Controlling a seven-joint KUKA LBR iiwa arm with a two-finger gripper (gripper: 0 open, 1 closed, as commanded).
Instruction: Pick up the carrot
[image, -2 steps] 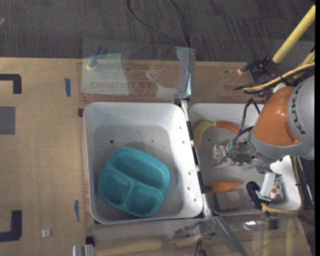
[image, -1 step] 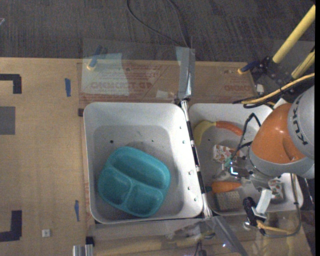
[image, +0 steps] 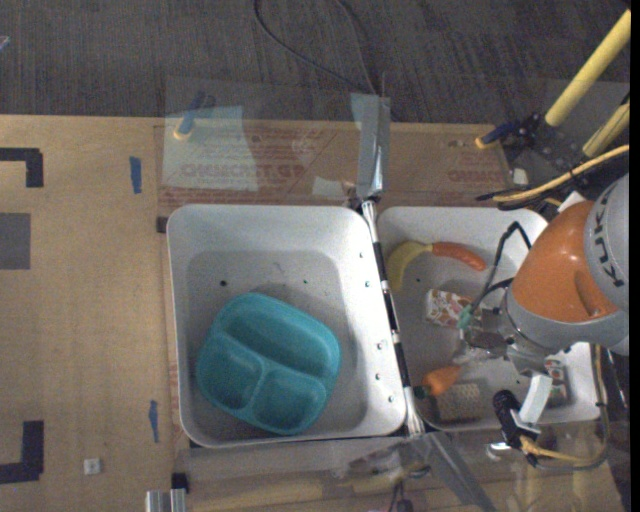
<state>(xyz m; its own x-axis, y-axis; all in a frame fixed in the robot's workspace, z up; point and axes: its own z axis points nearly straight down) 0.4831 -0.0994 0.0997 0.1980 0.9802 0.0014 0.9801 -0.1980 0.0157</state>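
The grey and orange arm (image: 575, 275) runs off the right edge and covers much of the right bin (image: 400, 225), hiding the far end of the carrot (image: 441, 379) and how the jaws stand. A small printed packet (image: 447, 305) is half covered by it, its label too small to read. The grey block (image: 459, 401) beside the carrot is too blurred to name.

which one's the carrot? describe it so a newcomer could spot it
Look in the right bin, along its near wall. The carrot is the small orange piece lying left of a grey speckled block. The other orange item, longer and redder, lies at the far end beside a yellow piece.
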